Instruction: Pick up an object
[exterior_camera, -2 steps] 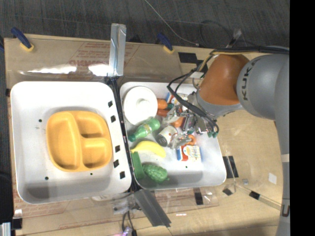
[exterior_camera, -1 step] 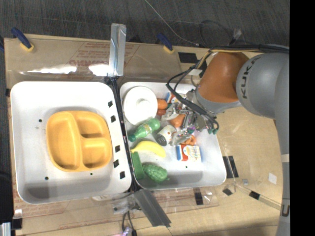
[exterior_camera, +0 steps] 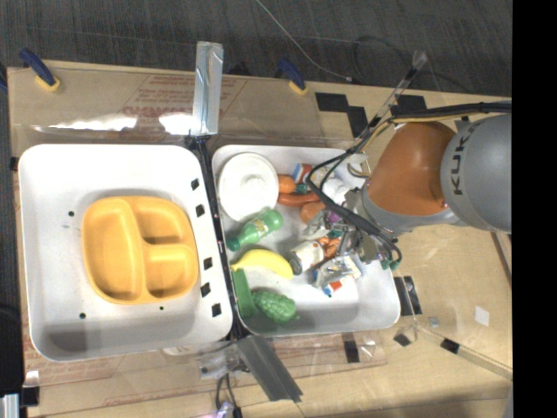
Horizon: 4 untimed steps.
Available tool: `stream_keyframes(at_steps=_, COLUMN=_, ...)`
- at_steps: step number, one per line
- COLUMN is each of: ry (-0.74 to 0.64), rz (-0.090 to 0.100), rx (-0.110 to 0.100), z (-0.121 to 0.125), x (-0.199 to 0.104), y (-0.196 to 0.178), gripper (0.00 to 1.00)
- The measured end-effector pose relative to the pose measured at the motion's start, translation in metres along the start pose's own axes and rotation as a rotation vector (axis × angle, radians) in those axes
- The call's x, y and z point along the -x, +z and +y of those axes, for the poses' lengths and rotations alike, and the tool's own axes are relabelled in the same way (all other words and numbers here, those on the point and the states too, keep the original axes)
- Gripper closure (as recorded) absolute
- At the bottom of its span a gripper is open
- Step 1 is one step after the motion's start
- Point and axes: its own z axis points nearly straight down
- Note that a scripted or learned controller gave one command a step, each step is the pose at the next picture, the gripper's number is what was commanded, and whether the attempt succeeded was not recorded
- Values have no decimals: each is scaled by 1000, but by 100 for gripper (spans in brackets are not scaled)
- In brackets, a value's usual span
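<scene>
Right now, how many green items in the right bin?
2 that I can make out: a green bottle lying near the bin's middle-left, and a bumpy green toy at the front-left corner. The gripper may hide more.

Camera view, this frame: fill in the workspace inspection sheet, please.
Surface: bench bearing two white bins.
Job's things: right bin holds a white bowl, green bottle, banana, green bumpy toy, orange carrots.
Clutter: yellow divided tray in left bin.
Grippers: gripper low among right-bin items; grasp unclear.
Cables: black cables at the wrist.
Surroundings: blue clamps, dark floor.
</scene>
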Motion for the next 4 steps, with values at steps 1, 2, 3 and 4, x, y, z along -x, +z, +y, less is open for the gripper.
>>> stream_keyframes(at_steps=1, ry=-98, rz=-3, rx=-2, z=-1, x=18, y=-1, gripper=0)
stream_keyframes(at_steps=2, ry=-103, rz=1, rx=0, z=1, x=-3, y=0, gripper=0)
stream_keyframes(at_steps=3, ry=-129, rz=-2, rx=-1, z=-2, x=19, y=0, gripper=0)
stream_keyframes(at_steps=4, ry=-204, rz=1, rx=0, z=-1, x=17, y=0, gripper=0)
